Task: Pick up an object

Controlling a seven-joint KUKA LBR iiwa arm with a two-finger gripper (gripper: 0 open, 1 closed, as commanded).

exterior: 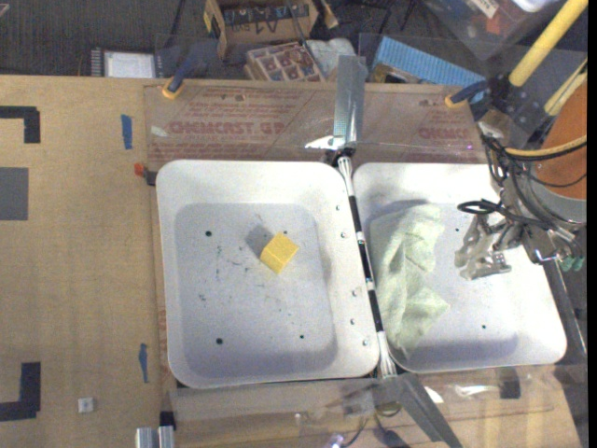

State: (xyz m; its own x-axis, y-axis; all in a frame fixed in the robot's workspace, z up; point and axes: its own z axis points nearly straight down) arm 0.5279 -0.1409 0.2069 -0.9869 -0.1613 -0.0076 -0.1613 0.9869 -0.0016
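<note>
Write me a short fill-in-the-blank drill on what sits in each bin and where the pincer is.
1. The yellow block lies in the ____ bin of the camera view.
2. The pale crumpled cloth lies in the ____ bin.
3. The pincer is over the bin that holds the ____.
4. The block's colour is ____.

Missing words: left; right; cloth; yellow

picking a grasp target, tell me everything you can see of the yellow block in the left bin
The yellow block is a small cube-like piece, plain matte yellow, maybe foam or wood. It lies alone near the middle of the left bin, turned so its corners point diagonally to the bin walls. It rests flat on the bin floor with a grey shadow at its upper left. Nothing else touches it.
</note>
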